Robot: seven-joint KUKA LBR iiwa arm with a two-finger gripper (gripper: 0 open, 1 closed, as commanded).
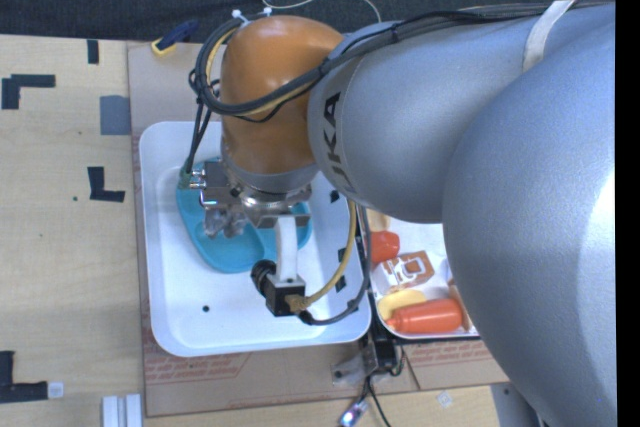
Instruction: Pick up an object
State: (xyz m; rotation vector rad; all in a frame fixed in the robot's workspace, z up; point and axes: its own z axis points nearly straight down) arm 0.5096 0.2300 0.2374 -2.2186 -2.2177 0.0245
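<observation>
Gripper [232, 220] down low in left shallow white bin [165, 245], right on top of flat blue teardrop-shaped plastic piece [225, 250]. Blue piece directly under fingertips, long axis running toward bin's near edge. Can't tell about finger spacing, wrist blocking it. Looks mid-grab.

flat blue plastic object [225, 240] half hidden under the orange-banded wrist, right white bin [432, 333] mostly covered by grey arm [480, 135]
</observation>
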